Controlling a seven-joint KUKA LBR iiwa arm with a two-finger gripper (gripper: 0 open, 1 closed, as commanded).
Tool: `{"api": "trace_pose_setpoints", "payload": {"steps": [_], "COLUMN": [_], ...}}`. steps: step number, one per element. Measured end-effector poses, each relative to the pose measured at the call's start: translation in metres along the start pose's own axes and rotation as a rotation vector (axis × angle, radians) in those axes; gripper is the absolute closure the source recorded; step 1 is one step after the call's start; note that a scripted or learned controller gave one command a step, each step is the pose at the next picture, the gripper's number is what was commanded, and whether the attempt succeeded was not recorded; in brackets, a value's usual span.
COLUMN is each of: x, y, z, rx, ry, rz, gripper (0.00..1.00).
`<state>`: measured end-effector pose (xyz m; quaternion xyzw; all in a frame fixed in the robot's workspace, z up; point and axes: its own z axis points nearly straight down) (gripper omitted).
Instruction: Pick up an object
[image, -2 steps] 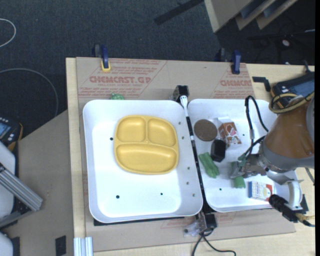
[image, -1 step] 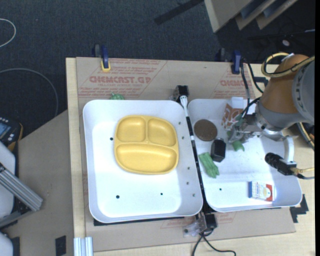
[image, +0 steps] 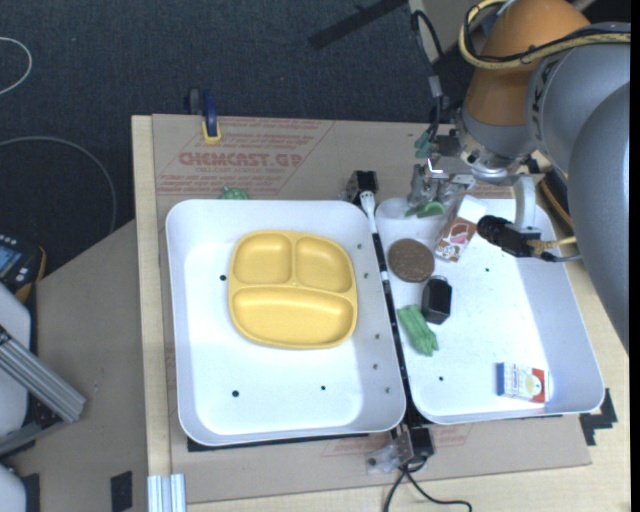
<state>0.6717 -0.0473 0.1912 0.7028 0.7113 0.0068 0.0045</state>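
Observation:
My gripper (image: 428, 192) hangs over the far left corner of the right bin (image: 560, 330). A small green thing (image: 431, 209) shows right under it, and I cannot tell whether it is gripped. Just beside the gripper lies a red and white packet (image: 456, 240). A brown round disc (image: 410, 259) sits a little nearer, with a black block (image: 436, 300) and a green leafy piece (image: 418, 330) in front of it. A small white box with blue and orange print (image: 522, 381) lies near the right bin's front right corner.
A yellow divided plate (image: 293, 288) rests in the left bin (image: 200, 350). The rim between the two bins runs just left of the disc. The grey arm with its orange band (image: 510, 70) fills the upper right.

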Motion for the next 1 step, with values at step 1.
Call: {"api": "trace_pose_setpoints", "payload": {"steps": [1], "x": [-0.002], "y": [-0.0545], "z": [-0.0788], "rx": [0.007], "ry": [-0.004], "rz": [0.012], "gripper": [1.0]}}
